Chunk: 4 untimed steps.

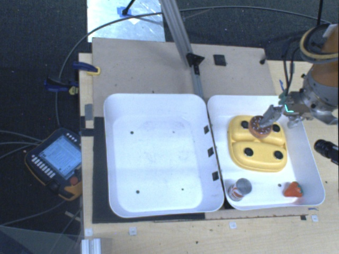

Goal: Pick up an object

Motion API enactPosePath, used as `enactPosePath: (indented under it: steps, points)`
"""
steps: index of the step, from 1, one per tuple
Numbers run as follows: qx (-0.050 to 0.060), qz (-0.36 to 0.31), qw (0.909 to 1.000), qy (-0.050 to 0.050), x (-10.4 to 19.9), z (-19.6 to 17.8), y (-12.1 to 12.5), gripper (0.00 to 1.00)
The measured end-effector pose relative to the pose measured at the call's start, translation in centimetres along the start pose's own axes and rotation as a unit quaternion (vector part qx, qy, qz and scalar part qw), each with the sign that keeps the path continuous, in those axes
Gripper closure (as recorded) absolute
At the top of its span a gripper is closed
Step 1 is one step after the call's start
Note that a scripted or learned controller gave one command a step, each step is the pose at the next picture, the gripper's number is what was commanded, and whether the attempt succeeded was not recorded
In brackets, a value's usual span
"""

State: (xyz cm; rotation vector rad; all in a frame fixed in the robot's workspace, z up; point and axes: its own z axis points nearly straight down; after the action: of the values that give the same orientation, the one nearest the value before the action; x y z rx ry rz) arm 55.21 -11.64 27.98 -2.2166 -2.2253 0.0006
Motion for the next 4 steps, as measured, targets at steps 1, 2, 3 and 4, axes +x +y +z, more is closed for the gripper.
enactPosePath:
  steps: [1,2,3,4]
  points:
    - [-0.001,0.000,1.0000,0.000,0.0,-0.1,0.1,0.00]
    - [0.000,0.001,1.0000,0.000,-0.2,4.1,-0.3,0.00]
    - [0.000,0.001,1.0000,0.000,0.2,10.2,-0.3,0.00]
    - [0.000,0.001,1.0000,0.000,-0.8,15.4,-0.1,0.00]
